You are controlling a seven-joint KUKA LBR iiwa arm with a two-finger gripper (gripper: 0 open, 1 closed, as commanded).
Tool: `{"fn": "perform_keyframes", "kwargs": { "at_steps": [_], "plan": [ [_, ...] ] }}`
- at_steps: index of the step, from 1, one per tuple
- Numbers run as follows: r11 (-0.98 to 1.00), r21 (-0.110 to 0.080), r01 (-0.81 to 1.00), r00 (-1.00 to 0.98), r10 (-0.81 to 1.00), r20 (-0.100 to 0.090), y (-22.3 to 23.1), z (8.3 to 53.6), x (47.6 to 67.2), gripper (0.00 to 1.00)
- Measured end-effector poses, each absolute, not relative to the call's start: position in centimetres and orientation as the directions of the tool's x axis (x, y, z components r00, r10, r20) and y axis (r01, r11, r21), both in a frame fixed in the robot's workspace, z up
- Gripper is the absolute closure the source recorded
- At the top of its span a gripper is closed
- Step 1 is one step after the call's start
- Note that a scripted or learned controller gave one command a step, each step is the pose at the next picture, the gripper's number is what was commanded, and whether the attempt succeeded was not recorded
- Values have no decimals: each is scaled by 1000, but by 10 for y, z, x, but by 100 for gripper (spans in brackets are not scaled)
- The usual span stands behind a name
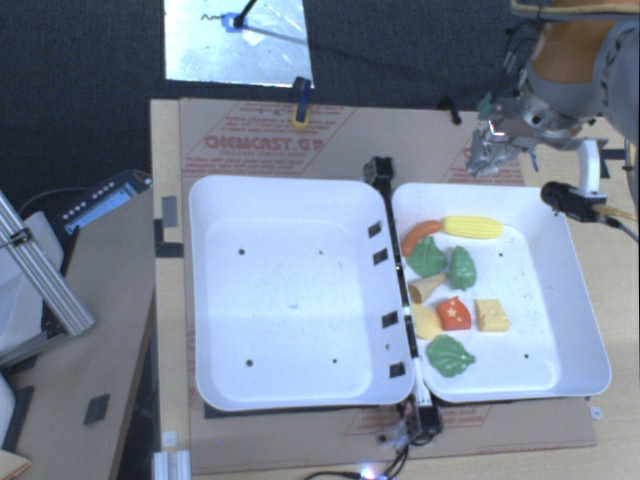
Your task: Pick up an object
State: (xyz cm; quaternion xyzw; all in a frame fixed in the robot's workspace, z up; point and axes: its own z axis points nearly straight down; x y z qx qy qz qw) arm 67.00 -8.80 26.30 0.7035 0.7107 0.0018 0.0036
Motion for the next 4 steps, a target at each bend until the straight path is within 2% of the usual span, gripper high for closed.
{"fn": "perform_keyframes", "kwargs": {
  "at_steps": [4],
  "plan": [
    [33,20,999,-33,999,-9,-88,307,673,100]
  ]
}}
